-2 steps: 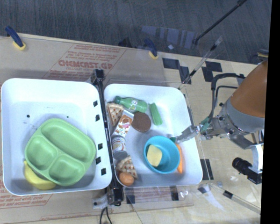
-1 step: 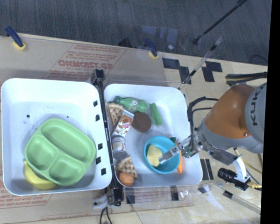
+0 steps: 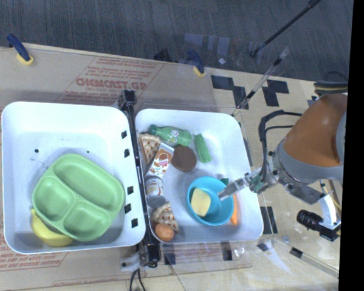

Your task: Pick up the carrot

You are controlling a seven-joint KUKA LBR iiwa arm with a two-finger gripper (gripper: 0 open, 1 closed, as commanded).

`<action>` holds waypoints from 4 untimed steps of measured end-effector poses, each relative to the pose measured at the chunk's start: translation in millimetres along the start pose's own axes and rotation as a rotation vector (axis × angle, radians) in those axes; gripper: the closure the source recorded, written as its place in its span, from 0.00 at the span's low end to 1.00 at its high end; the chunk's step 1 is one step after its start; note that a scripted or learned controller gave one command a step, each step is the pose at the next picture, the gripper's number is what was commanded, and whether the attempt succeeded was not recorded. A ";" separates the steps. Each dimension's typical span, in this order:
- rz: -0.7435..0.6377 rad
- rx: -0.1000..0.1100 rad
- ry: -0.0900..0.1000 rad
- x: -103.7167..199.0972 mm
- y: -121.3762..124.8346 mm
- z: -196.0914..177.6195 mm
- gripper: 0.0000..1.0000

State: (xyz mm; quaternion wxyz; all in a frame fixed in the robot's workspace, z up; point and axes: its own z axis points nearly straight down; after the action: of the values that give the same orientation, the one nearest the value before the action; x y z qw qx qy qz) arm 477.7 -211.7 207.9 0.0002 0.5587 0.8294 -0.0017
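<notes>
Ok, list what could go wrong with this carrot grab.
1. The carrot lies wedged between the blue bowl and the bin wall, so the claw may have little room to close around it.
2. The claw sits over the bowl's rim, so it could knock or tip the bowl on the way down.
3. It might close on the yellow piece in the bowl instead.

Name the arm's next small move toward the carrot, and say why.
Probably shift the gripper slightly right and down: it hovers over the blue bowl, while the thin orange carrot lies just beyond the bowl's right rim, against the right white bin's wall.
</notes>
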 end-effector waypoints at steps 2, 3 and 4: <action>-0.098 -0.006 0.000 -0.7 3.5 106.8 0.00; -0.010 -0.001 0.001 0.3 0.3 43.7 0.00; 0.093 -0.004 0.009 2.0 7.6 104.3 0.00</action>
State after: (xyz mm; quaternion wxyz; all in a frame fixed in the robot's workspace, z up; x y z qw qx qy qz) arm 483.8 -207.3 103.6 -0.0026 0.5966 0.8025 0.0024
